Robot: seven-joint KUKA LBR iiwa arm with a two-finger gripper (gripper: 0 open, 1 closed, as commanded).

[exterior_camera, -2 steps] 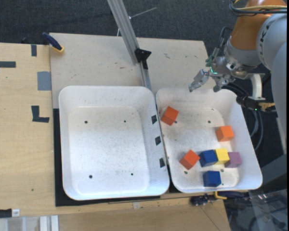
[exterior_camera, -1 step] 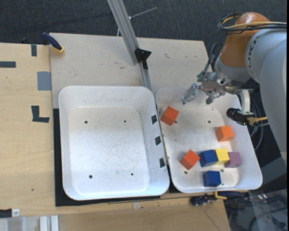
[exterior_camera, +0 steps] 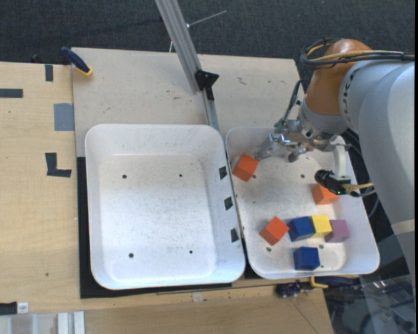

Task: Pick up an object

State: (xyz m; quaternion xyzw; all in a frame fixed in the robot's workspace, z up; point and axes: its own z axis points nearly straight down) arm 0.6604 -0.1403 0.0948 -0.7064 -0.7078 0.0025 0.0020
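Right bin (exterior_camera: 362,256) — hand (exterior_camera: 284,143) near far rim

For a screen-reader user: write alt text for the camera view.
A grey robot arm with an orange band reaches from the right, its tool over the far end of the right shallow white bin, near an orange cube. That bin also holds two more orange cubes, two blue cubes, a yellow cube and a purple cube. The left white bin sits beside it.
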